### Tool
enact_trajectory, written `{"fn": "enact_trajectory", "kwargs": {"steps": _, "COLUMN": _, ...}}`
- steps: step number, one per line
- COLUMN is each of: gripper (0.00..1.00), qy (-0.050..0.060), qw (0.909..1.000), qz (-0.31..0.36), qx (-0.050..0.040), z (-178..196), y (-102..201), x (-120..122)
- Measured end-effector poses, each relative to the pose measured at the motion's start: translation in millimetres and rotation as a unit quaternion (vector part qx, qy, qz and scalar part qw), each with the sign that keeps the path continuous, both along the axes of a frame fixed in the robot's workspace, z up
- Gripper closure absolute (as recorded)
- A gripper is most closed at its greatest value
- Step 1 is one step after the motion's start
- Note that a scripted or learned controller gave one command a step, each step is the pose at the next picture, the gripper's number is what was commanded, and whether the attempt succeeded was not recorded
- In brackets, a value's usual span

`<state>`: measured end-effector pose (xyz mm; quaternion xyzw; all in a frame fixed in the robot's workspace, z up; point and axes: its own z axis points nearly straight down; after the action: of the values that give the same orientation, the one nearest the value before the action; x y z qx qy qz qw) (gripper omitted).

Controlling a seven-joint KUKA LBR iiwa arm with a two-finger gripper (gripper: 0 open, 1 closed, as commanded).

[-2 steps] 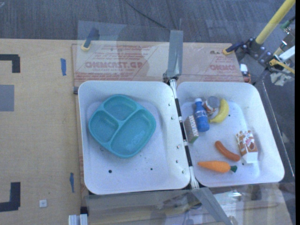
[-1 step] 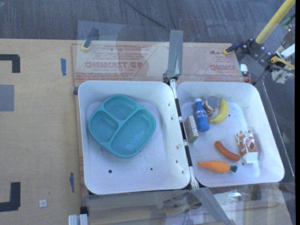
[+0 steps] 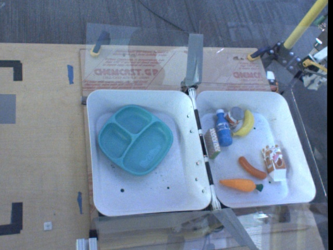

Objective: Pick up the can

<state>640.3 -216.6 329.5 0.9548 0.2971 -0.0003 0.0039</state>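
Lying just left of the blue bottle [image 3: 223, 129], the can [image 3: 212, 142] is seen close against the left wall of the right bin [image 3: 297, 120]; a banana [image 3: 245, 123] is curled just right of the bottle, with a grey round thing [image 3: 237, 112] tucked between them; a sausage [image 3: 252, 167], a carrot [image 3: 239, 185] and a small carton [image 3: 274, 162] are spread below and right of the bottle; a teal divided plate [image 3: 136, 139] is set in the left bin [image 3: 104, 191], well left of the bottle; the pincer's state cannot be told.
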Motion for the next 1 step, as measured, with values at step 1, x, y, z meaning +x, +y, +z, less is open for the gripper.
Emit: {"fn": "enact_trajectory", "kwargs": {"steps": 1, "gripper": 1.00, "qy": -0.001, "qw": 1.0000, "qz": 0.002, "qx": -0.0013, "z": 10.6, "y": 1.2, "x": 0.9}}
